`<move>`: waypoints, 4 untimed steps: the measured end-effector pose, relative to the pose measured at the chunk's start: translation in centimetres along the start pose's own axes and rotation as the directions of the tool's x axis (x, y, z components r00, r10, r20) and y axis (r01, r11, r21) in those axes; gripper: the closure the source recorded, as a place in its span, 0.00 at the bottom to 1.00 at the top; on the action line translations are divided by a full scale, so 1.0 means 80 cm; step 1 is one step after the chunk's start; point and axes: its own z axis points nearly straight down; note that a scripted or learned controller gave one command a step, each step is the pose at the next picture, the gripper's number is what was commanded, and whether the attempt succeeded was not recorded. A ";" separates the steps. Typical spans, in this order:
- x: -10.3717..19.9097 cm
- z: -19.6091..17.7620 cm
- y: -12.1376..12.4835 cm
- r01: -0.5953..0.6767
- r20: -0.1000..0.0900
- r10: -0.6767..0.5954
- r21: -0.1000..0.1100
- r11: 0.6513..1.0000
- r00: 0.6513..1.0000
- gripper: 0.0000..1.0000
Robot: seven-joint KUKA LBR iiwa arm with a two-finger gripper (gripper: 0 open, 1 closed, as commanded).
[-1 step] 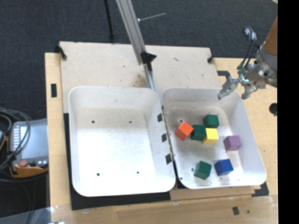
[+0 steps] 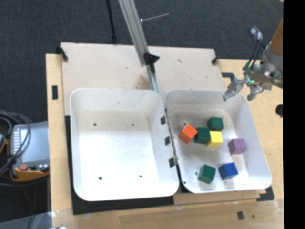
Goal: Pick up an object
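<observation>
Several small cubes lie in the right bin (image 2: pixel 198 106): an orange one (image 2: pixel 188 132), a green one (image 2: pixel 215 123), a dark green one (image 2: pixel 202 135) touching a yellow one (image 2: pixel 215 138), a purple one (image 2: pixel 237 146), a blue one (image 2: pixel 228 170) and another green one (image 2: pixel 207 173). My gripper (image 2: pixel 241 90) hangs above the bin's far right corner, well back from the cubes. It is open, its two fingers spread, and nothing sits between them.
The left bin (image 2: pixel 119 137) stands beside the right one, their walls meeting in the middle. A slanted aluminium bar (image 2: pixel 136 27) rises from behind the bins. A pendant device (image 2: pixel 26 149) with cables lies off the bench to the left.
</observation>
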 end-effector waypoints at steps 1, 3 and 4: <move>-0.002 0.079 0.000 -0.004 -0.001 0.004 0.005 1.000 1.000 0.00; -0.002 0.220 0.004 -0.005 -0.001 0.005 0.002 1.000 1.000 0.00; -0.003 0.203 0.006 -0.005 0.000 0.005 -0.005 1.000 1.000 1.00</move>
